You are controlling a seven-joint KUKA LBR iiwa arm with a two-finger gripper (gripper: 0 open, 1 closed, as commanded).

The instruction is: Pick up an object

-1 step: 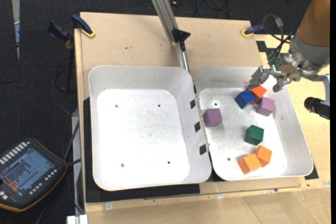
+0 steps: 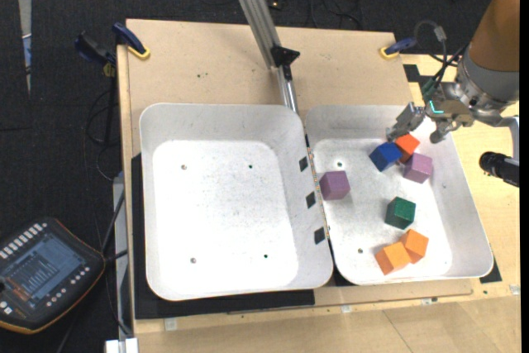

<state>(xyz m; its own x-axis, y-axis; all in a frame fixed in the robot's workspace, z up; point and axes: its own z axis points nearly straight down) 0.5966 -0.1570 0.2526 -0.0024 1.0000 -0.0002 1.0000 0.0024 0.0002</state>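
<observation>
A: Left to right. Left bin (image 2: pixel 219 202), white, shallow, speckled floor. Right bin (image 2: pixel 463 215) carries all the blocks. Both sit on the desk (image 2: pixel 215 62).

B: Count them.

A: Seven cubes. Two purple: purple cube (image 2: pixel 334 184) alone near the divider, second purple cube (image 2: pixel 419 168) in the far cluster. One blue cube (image 2: pixel 385 156). One green cube (image 2: pixel 401 212). Three orange: the orange cube pair (image 2: pixel 402 250) touching each other at the near edge, and a far orange cube (image 2: pixel 407 145) wedged between blue and purple.

B: The tool?

A: Tool (image 2: pixel 430 124) hangs over the far right corner of the right bin, just above the blue-orange-purple cluster. Fingers look spread, nothing between them.

B: Step in hand?

A: Judged as the approach before a grasp. That cluster is tight, three cubes touching; a descent there risks a finger landing on a neighbour. Better to centre on the far orange cube and align the fingers with its free faces, or go for a lone target, green or the left purple, both well apart from the rest.
</observation>
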